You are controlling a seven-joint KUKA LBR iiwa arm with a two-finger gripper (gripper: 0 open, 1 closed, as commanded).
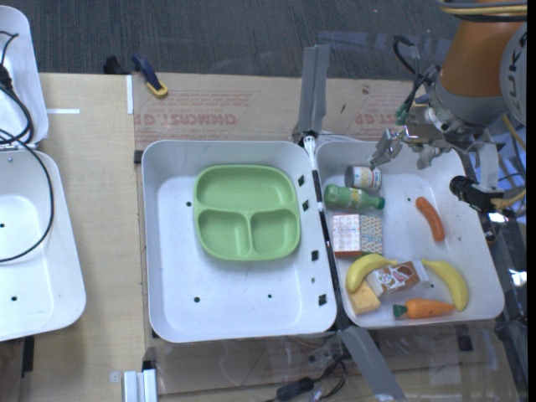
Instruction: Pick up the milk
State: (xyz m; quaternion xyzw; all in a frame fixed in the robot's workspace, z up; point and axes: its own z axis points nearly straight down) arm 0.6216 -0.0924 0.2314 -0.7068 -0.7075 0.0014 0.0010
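One gripper (pixel 408 145), hanging over the back rim of the right bin (pixel 490 308), nothing between its fingers; they look parted, one metal finger near the small can (pixel 364 176), the other further right. Can sits just below and left of the gripper, touching or nearly touching the green bottle (pixel 353 196) lying on its side. Milk, judged to be the small carton (pixel 395 278) with brown-and-white label, lies flat toward the front of that bin, well apart from the gripper. It is hemmed in: left banana (pixel 366 267) curves against its left side, right banana (pixel 450 280) just beside, carrot (pixel 425 309) and yellow wedge (pixel 363 300) close below. Patterned box (pixel 358 233) sits behind it. Sausage (pixel 430 218) lies alone; open floor around it gives the likeliest descent lane. Left bin (pixel 167 249) holds a green divided plate (pixel 248 211).
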